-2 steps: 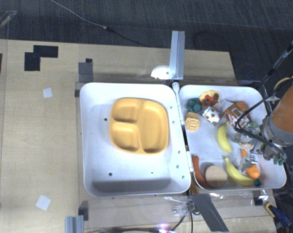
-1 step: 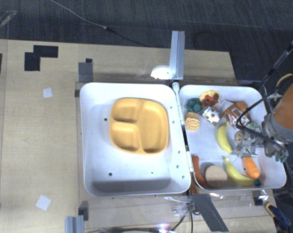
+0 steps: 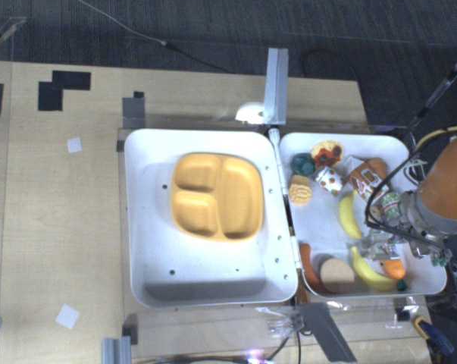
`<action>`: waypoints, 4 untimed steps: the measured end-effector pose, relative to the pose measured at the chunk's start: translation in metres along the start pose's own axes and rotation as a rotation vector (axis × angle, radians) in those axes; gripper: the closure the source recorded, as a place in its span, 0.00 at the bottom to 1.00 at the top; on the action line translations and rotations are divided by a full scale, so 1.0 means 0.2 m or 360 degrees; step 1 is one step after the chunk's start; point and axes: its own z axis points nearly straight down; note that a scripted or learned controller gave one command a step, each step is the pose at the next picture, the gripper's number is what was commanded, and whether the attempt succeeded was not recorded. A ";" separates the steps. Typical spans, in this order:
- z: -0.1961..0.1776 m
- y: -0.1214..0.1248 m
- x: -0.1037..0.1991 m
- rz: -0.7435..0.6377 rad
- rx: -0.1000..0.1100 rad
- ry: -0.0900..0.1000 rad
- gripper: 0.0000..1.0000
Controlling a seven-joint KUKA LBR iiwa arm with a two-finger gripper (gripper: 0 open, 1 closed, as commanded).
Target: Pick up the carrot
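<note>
Carrot (image 3: 395, 268): you find it in the right bin's near right corner, a small orange piece touching the end of a banana (image 3: 372, 271).
End effector (image 3: 383, 241): it hangs just above the carrot and banana; you cannot tell how it is set.
Right bin (image 3: 433, 285): you also see a second banana (image 3: 349, 215), a bread roll (image 3: 336, 271), a corn cob (image 3: 300, 191).
Left bin (image 3: 148, 226): it holds a yellow divided plate (image 3: 217, 196) near its middle.
Desk (image 3: 54, 226): both bins sit side by side.
</note>
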 end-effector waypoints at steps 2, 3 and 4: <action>0.01 -0.07 -0.13 -0.1279 -0.0016 0.0012 1.00; 0.00 -0.06 -0.03 -0.1788 -0.0007 -0.0001 1.00; 0.00 -0.06 0.01 -0.2354 -0.0008 -0.0004 1.00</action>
